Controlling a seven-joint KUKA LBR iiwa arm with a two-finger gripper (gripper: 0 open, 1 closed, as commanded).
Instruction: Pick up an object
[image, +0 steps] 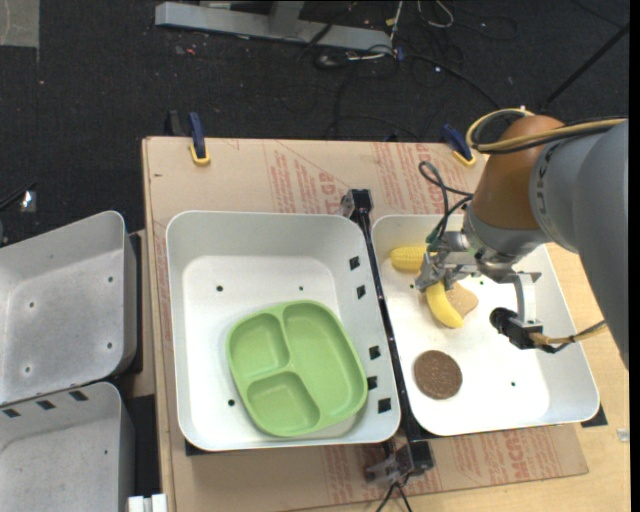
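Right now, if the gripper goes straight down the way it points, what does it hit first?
Most likely the yellow banana, which lies directly under the gripper in the right bin, with a tan piece beside it. From this single slanted view the gap between them is unclear.

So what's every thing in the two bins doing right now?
Green three-compartment plastic plate: lying flat in the left white bin, nothing in it.
Yellow banana: lying in the right white bin, under the gripper.
Yellow corn piece: lying beside the gripper.
Round brown cookie: flat, alone, untouched.
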